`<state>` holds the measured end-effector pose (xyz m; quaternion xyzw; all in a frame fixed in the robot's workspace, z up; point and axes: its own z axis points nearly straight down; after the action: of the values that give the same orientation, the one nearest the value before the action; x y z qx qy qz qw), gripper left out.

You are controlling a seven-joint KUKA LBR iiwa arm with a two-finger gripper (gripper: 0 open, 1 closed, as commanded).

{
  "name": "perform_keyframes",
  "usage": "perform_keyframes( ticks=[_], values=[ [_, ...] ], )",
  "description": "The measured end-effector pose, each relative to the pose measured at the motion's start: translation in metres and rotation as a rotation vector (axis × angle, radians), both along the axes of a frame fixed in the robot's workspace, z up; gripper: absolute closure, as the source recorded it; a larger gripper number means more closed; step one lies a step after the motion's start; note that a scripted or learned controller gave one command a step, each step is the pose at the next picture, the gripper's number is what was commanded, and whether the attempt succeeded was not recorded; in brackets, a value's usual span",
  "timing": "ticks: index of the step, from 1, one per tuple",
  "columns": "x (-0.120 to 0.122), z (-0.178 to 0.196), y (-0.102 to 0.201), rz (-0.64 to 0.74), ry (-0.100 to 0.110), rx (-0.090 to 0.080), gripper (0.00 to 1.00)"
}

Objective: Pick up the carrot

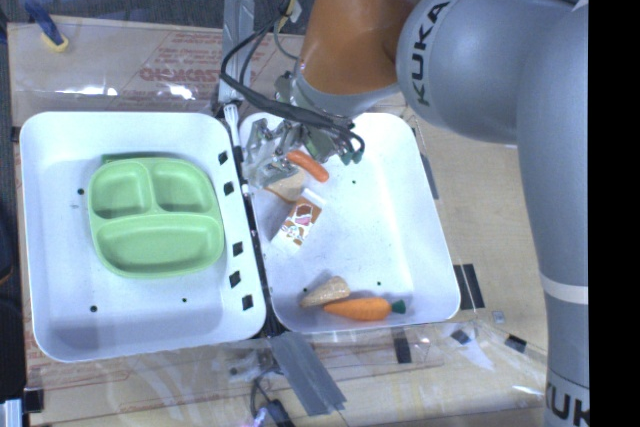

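The carrot (358, 309), orange with a green tip at its right end, lies near the front wall of the right bin (425, 215). It touches a tan wedge-shaped piece (325, 292) on its left. My gripper (264, 153) is down in the far left corner of the right bin, well away from the carrot, under the orange wrist band. A small orange-red sausage-shaped piece (308, 165) lies just to the right of the gripper, and a tan slice (283, 186) sits just below it.
A small printed packet (298, 223) lies in the middle of the right bin. The left bin (50, 245) holds a green divided plate (156, 217). The big grey arm covers the right side of the view.
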<state>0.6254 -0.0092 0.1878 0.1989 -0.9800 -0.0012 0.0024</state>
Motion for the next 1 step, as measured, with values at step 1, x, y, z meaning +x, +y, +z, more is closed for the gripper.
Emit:
perform_keyframes(
  ticks=[1],
  values=[
    [-0.0243, 0.0023, 0.0839, 0.271, -0.001, 0.001, 1.0]
  ],
)
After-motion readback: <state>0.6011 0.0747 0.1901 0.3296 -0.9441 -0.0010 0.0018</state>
